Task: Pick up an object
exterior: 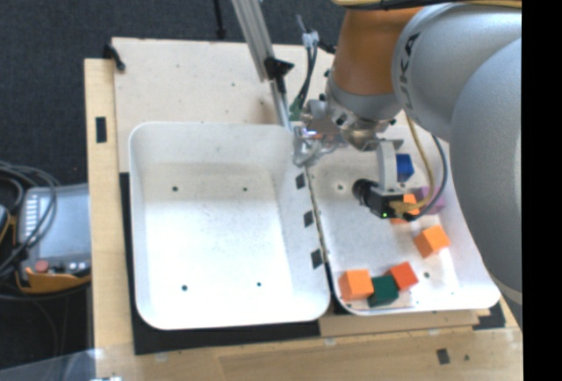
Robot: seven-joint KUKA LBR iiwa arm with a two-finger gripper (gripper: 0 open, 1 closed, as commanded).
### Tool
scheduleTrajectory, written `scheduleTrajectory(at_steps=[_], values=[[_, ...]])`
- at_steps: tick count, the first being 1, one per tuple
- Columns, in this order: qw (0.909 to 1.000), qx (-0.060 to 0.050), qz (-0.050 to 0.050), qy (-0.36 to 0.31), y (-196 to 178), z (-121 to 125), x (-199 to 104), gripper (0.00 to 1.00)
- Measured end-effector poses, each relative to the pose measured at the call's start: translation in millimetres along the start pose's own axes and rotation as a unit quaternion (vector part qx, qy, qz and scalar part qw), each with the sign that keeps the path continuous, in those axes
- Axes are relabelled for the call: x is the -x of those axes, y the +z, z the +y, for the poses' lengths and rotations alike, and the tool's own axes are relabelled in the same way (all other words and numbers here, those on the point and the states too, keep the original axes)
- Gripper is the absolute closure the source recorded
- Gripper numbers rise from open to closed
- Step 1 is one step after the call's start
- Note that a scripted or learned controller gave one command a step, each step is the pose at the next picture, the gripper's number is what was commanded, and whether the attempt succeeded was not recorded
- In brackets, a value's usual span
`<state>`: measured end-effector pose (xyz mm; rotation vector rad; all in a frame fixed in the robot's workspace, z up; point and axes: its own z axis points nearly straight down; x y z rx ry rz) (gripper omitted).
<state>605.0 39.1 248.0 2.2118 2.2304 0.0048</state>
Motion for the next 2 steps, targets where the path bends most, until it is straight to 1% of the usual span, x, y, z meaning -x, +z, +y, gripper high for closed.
scheduleTrajectory(at_steps=[1, 2], values=[[1.0, 0.0, 0.0, 0.001, -2.8, 21.3, -47.6, 1.0], [1.0, -0.001, -0.002, 0.001, -2.7, 20.6, -43.4, 0.0]])
